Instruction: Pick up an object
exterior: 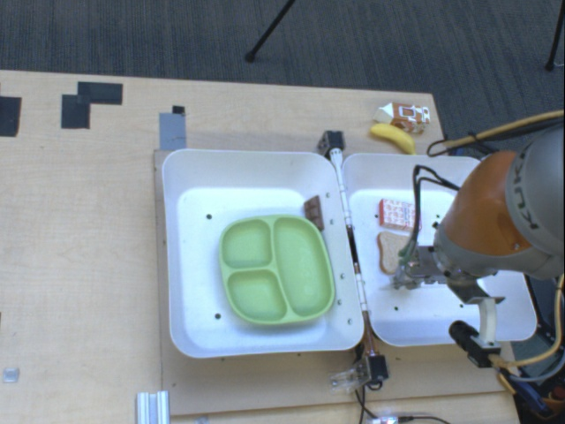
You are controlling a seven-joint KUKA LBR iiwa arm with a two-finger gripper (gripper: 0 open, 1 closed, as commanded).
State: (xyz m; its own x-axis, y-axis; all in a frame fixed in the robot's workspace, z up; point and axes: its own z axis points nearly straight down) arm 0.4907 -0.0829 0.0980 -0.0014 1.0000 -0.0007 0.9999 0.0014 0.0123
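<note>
In the right bin (388, 325) lie a slice of toast (389, 251) and a red-and-white packet (396, 213) just behind it. My gripper (407, 275) hangs low over the bin floor at the toast's front right corner, under the grey and orange wrist (481, 215). The arm hides the right half of this bin. In the left bin (190, 237) a light green divided plate (275, 270) lies flat, and a small brown piece (312, 208) rests against the bin's right wall.
A banana (391, 136) and a small snack packet (409, 113) lie on the bench behind the right bin. A black clamp (332, 141) sits at the back of the divider between the bins. Cables run at the front right.
</note>
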